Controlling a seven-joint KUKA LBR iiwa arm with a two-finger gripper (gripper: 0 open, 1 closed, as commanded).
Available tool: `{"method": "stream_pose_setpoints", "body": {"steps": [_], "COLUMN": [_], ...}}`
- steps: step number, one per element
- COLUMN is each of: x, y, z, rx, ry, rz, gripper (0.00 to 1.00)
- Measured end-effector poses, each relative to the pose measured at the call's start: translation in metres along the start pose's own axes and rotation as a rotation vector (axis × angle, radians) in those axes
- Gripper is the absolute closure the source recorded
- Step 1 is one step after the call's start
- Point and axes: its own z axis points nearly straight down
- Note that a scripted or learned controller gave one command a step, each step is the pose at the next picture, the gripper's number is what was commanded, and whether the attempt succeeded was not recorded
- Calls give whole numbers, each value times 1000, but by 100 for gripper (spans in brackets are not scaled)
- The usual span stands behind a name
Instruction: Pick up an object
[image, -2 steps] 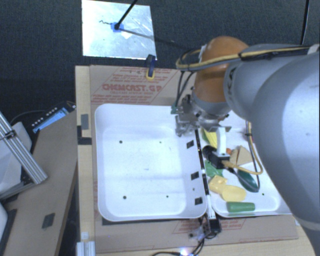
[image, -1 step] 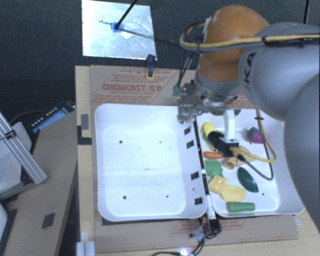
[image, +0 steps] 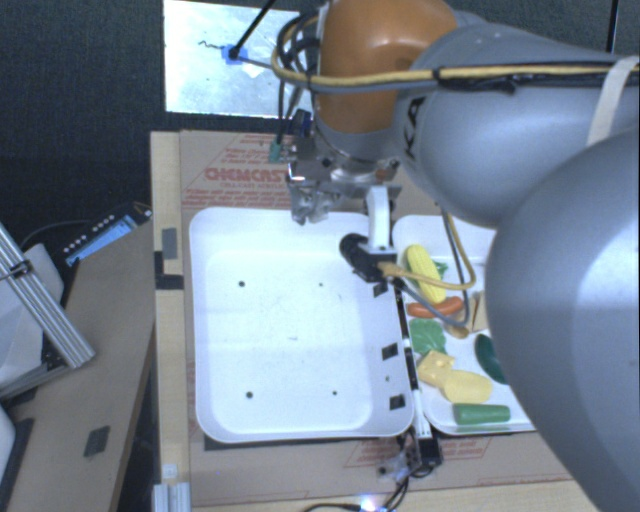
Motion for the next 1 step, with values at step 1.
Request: {"method": "stream_pose_setpoints", "body": {"steps": [1], "x": [51], "y": [-55], "z": [77], "rx": [15], "ry": [-3], "rz": [2], "gripper": [100]}}
